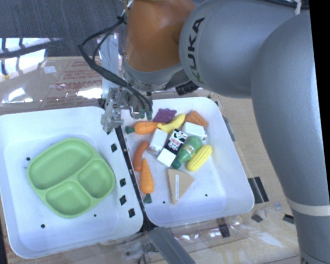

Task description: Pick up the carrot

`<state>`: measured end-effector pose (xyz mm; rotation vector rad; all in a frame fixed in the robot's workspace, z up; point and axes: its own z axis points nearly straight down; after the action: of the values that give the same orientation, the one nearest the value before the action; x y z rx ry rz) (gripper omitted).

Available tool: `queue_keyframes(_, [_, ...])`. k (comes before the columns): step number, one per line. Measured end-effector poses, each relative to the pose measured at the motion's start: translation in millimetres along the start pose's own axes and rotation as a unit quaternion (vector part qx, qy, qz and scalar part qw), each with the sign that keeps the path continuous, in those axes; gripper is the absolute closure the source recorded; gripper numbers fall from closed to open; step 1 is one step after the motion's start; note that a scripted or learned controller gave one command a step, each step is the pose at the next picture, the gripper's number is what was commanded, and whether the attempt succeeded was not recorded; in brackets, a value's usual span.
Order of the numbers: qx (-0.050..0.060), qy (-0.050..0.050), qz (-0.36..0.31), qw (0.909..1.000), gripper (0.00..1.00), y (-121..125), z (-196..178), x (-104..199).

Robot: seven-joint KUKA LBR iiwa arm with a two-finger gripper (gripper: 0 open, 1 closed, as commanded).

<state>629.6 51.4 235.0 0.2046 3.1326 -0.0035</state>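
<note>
Three carrot-like orange pieces lie in the right bin [230, 195]. One carrot [147, 177] with a green stub lies near the divider, pointing toward the front. A second orange piece [139, 155] lies just behind it. The third carrot [147, 127] lies crosswise at the back, green end to the left. My gripper [118, 113] hangs over the back end of the divider between the bins, just left of and above that back carrot. I see nothing held in it.
The right bin also holds purple grapes [164, 115], a banana [173, 123], a cow-patterned carton [178, 139], a green bottle [188, 150], corn [199, 157] and a tan wedge [180, 185]. A green divided plate [70, 176] lies in the left bin [17, 232].
</note>
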Motion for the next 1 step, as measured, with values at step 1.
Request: queue_keyframes(1, [-0.001,0.002,0.059,0.9983,1.0,75.7,-14.5,54.3])
